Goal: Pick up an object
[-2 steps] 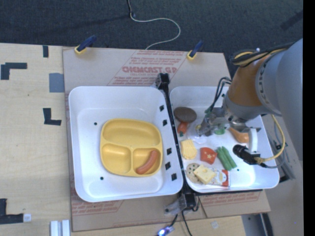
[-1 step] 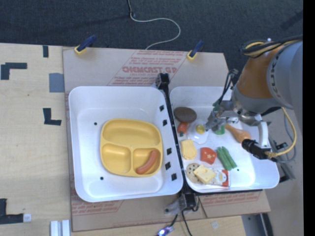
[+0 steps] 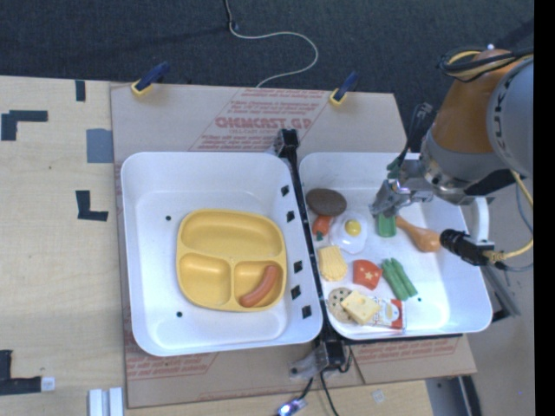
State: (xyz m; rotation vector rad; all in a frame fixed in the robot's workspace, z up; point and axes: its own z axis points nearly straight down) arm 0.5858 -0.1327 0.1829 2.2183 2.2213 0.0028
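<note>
Two white bins (image 3: 139, 232), one yellow tray (image 3: 217, 232), one sausage (image 3: 261, 286), and about nine toy foods (image 3: 364, 271).

This is a robotics lab, set up for grasping trials. A grey and orange industrial arm (image 3: 473, 128) reaches over two shallow white bins (image 3: 139, 232) set side by side on a sheet of printed cardboard (image 3: 251, 120), which is held to the wooden tabletop (image 3: 52, 232) by blue and yellow clamps (image 3: 149, 78). Plastic toy food (image 3: 364, 276) fills the right bin. Black tape marks (image 3: 87, 204) dot the tabletop, loose cables (image 3: 269, 37) trail across dark carpet (image 3: 104, 16).
</note>
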